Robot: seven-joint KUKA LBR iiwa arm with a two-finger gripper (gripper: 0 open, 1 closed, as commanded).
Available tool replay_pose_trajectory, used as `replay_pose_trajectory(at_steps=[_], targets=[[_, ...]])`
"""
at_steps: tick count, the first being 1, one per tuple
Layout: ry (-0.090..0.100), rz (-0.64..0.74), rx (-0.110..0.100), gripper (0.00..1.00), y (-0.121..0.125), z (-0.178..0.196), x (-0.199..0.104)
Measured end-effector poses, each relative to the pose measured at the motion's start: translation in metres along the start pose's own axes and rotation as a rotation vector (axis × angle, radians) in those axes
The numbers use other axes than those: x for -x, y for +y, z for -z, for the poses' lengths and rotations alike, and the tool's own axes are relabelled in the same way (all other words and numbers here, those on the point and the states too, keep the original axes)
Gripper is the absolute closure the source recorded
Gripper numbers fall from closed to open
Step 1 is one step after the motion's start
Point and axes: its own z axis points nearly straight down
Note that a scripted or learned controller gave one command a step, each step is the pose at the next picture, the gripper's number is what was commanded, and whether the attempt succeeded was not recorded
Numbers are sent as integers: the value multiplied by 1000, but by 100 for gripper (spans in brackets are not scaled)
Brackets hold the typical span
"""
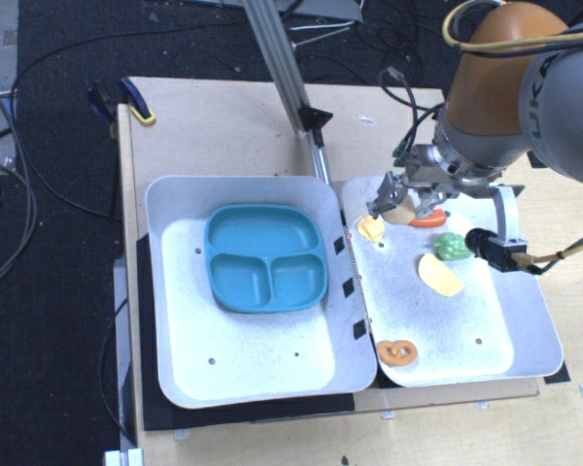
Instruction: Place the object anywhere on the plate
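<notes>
the blue plate (265,257) sits in the left bin (175,289), far from the right bin's (505,348) clustered toys. i cannot tell the pincer's (389,200) state above the small yellow piece (371,228); a loose pinch there could nudge neighbours or drop it mid-crossing.

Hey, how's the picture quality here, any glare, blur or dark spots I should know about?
Camera view: even overhead light, soft shadows; the white bins look slightly washed out; the floor around the bench is dark; the gripper is small and a bit soft; the blue plate is sharp.
</notes>
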Motion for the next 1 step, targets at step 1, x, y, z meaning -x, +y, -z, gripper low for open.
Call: replay_pose_trajectory(at_steps=[1], targets=[[0, 0, -5, 100, -15, -11, -57]])
